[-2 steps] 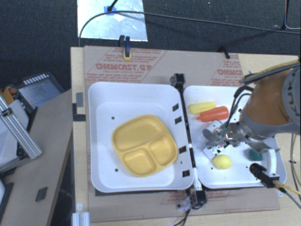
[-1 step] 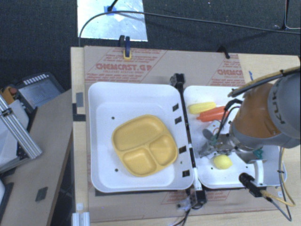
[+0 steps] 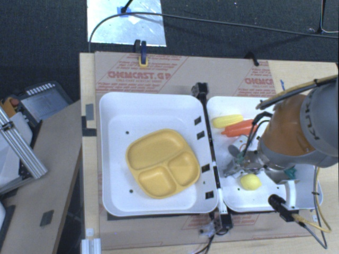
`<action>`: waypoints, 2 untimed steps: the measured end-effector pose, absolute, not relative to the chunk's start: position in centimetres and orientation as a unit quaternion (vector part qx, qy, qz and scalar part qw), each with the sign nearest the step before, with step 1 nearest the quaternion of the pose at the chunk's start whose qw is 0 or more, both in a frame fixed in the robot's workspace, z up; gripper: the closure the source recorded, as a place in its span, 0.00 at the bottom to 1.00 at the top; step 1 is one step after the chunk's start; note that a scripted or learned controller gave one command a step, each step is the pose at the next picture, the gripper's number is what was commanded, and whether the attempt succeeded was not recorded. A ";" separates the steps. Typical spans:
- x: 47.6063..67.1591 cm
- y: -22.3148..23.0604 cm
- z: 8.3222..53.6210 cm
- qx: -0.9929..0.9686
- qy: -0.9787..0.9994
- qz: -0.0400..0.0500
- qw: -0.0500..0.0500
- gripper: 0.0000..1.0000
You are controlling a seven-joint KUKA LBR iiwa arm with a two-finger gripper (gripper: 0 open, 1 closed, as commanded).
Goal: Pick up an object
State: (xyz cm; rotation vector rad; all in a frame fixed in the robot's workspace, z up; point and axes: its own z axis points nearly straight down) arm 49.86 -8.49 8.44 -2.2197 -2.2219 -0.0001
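One glossy round lemon (image 3: 250, 182) beside metal gripper (image 3: 233, 165); finger state unclear

Right bin (image 3: 222, 200): three small loose items are lying on its white floor.

Corn cob (image 3: 226, 121), yellow, toy-like, is lying flat near the bin's far left corner, long axis running roughly left to right.

Carrot (image 3: 238, 128), orange-red, is lying just beside the corn on its near side, almost parallel, slightly tilted; the two are looking as if touching.

Lemon (image 3: 250, 182), yellow, rounded, is sitting apart from the pair, toward the bin's near edge.

Left bin (image 3: 114, 142): a yellow three-compartment tray (image 3: 161, 163) is resting flat at its centre, turned at an angle to the walls.
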 end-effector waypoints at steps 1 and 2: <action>50.0 -8.5 9.6 -0.707 -0.708 -0.001 0.000 1.00; 50.4 -8.4 15.9 -0.706 -0.708 -0.002 -0.003 1.00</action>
